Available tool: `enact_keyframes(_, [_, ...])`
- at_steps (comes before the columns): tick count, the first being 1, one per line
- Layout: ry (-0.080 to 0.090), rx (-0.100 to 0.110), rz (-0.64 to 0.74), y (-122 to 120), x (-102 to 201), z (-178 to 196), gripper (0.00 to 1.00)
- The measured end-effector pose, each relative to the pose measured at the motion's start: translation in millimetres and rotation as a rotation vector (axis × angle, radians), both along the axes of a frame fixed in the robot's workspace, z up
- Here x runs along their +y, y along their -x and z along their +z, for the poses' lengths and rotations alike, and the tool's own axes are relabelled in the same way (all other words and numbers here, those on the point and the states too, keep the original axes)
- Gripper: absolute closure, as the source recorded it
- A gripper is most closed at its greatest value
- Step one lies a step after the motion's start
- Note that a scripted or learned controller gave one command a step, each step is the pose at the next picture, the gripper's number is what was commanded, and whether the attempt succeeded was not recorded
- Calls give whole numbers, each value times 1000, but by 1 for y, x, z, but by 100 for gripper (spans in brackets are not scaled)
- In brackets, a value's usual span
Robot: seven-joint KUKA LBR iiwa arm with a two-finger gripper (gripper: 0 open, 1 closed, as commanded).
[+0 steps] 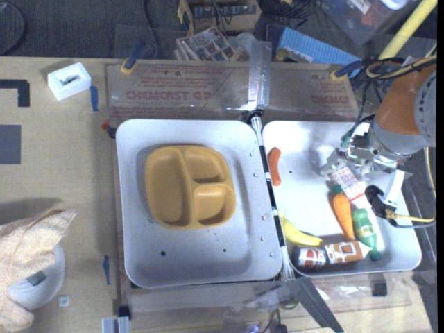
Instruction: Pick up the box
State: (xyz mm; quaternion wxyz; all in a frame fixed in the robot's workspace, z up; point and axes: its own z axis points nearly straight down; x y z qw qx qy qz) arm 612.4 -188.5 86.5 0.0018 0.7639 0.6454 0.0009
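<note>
The box (345,180), a small flat carton with a pink-and-white face, lies in the right bin (305,151), touching the carrot (343,214) and directly under the gripper (350,161). Whether the claw is open or closed cannot be told. A centred, straight descent is advised, with the carrot kept clear.

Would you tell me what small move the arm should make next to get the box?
Probably a short descent: the gripper hovers just above the small box in the right bin, with the carrot lying close beside it.
</note>
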Motion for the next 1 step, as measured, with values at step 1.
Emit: enact_keyframes(1, [-2, 0, 17, -14, 66, 1, 0])
